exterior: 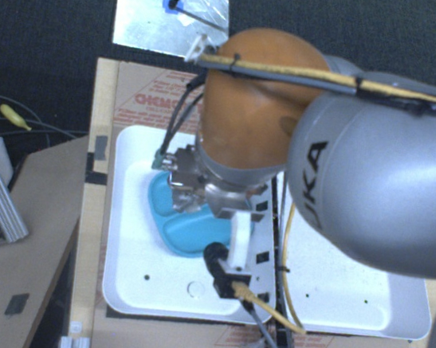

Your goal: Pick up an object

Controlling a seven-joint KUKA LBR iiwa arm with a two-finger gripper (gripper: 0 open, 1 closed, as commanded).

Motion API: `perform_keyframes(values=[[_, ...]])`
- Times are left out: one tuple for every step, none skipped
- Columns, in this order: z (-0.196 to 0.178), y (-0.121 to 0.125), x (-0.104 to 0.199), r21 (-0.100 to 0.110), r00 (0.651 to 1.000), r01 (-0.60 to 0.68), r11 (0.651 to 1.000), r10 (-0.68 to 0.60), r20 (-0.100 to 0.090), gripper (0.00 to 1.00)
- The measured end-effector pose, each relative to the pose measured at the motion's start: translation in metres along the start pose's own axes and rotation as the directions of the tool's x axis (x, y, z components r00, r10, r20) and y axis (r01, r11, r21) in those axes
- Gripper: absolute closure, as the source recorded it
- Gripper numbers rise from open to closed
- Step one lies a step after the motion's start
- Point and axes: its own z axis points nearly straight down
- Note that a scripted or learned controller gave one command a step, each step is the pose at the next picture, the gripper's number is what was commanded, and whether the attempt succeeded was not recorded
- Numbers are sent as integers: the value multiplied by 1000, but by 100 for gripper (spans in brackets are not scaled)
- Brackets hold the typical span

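**Blue object in the left bin, beneath the arm's wrist**

Blue plastic, smooth and rounded, marks the one object [184, 229] seen in the camera view: it lies on the floor of the left white bin [125, 277], toward that bin's middle, with its upper part hidden under the arm. The grey arm [385, 185] enters from the right and fills the upper right of the view; its orange band [252, 102] sits directly above the wrist, which points down into the left bin. The gripper [199, 195] hangs at the end of the wrist, just over or against the top edge of the blue object; whether it touches cannot be told from this angle. The wrist body covers the gripper's tips, so its opening cannot be told, and nothing can be seen gripped. A black connector [216, 269] and a bundle of black and yellow cables [275, 314] trail from the wrist across the divide between the two bins toward the near edge. The right white bin [360, 306] lies beside the left one, partly under the arm. Both bins rest on a brown cardboard sheet [145, 94] with red print. Behind it lies a shiny silver sheet [153, 7].
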Motion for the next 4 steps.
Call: perform_keyframes(values=[[-165,21,-1,-15,1000,-1,1000,1,-6,100],[-186,112,-3,-4,1000,-7,1000,7,2,100],[-199,80,-50,-1,1000,-8,1000,8,2,100],[-195,30,-69,0,1000,-4,1000,4,1,100]])
